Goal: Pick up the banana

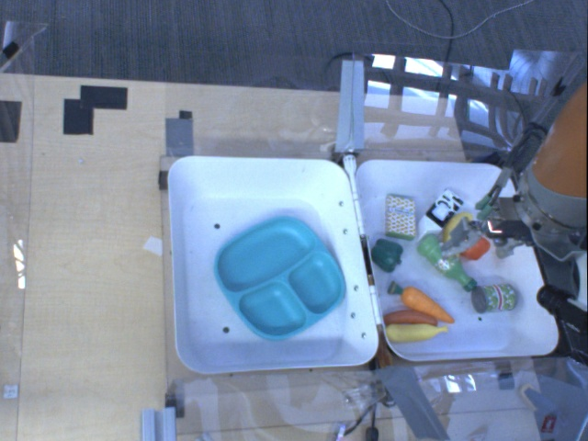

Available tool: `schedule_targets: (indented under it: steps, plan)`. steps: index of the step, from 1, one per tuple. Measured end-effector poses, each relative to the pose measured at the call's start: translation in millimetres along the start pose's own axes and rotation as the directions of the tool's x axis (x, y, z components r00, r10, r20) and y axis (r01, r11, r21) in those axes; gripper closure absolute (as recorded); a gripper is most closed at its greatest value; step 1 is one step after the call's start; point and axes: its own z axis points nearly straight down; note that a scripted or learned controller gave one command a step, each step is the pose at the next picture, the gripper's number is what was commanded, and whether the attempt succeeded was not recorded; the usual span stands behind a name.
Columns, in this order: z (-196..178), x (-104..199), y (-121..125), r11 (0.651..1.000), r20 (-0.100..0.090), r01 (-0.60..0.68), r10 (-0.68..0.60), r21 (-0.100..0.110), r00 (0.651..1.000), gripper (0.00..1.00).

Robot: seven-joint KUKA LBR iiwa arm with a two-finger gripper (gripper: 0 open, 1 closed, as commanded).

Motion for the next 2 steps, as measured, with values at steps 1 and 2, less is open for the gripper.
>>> schedule_targets:
  steps: [1, 2]
  plan:
    - [62.5, -28.2, 77.9, 0.998, 0.0, 0.066, -0.066, 0.0, 0.998, 0.0]
    - [156.3, -8.7, 69.4, 0.997, 0.001, -0.077, 0.077, -0.003, 0.997, 0.0]
